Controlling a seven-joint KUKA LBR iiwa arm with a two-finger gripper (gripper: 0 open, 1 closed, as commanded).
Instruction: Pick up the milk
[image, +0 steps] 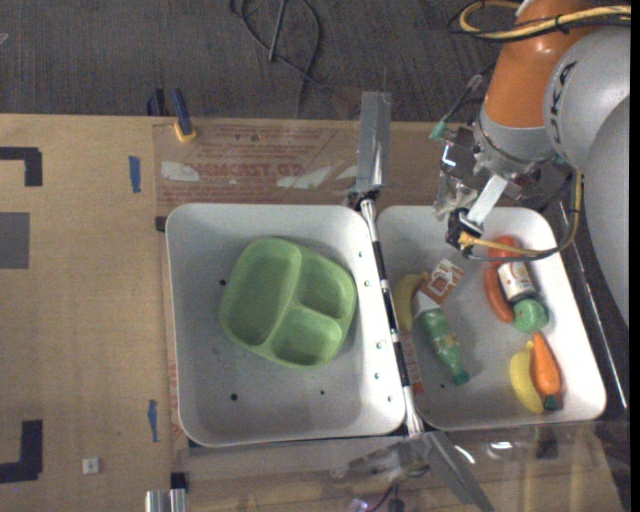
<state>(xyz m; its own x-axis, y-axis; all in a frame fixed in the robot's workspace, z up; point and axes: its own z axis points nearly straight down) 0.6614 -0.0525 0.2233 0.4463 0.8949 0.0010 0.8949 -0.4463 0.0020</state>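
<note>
The milk (440, 283) is a small white carton with orange-brown print. It lies tilted in the right bin (585, 395), near that bin's left side, just above a green bottle (443, 346) and beside a yellow banana (404, 298). My gripper (449, 200) hangs over the bin's far left corner, above and slightly right of the carton and apart from it. Nothing shows between its fingers.
To the right of the milk lie a red sausage (496, 292), a small sauce bottle (516, 280), a green round thing (531, 316), a carrot (545, 366) and a yellow fruit (521, 381). The left bin (195, 330) holds a green divided plate (290, 302).
</note>
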